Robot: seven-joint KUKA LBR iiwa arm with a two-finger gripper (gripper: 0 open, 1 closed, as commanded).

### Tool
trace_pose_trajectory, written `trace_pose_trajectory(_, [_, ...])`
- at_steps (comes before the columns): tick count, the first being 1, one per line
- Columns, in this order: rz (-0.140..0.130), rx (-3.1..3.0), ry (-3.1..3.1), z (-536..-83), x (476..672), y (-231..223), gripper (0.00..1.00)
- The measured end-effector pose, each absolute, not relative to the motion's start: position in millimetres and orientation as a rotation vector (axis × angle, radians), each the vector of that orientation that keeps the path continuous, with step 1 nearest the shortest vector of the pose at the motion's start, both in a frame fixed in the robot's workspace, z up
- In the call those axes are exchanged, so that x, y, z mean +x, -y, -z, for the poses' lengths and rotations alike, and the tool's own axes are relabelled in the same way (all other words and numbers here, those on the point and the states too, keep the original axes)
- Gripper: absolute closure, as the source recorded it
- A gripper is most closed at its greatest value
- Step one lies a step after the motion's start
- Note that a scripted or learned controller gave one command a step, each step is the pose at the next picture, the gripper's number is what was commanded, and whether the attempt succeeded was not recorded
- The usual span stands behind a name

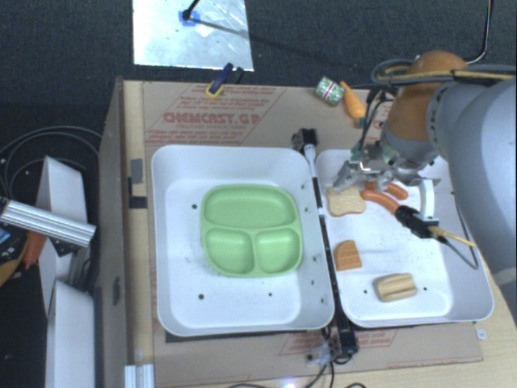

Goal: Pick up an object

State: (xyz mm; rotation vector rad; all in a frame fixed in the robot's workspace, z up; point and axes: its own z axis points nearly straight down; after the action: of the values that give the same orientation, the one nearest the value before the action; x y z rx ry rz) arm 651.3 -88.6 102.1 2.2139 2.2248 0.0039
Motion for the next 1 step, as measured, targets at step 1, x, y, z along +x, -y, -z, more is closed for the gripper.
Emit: trace_pose_trajectory(1, [-0.003, 2.217, -2.225, -88.6, 657.8, 95.7, 0.0])
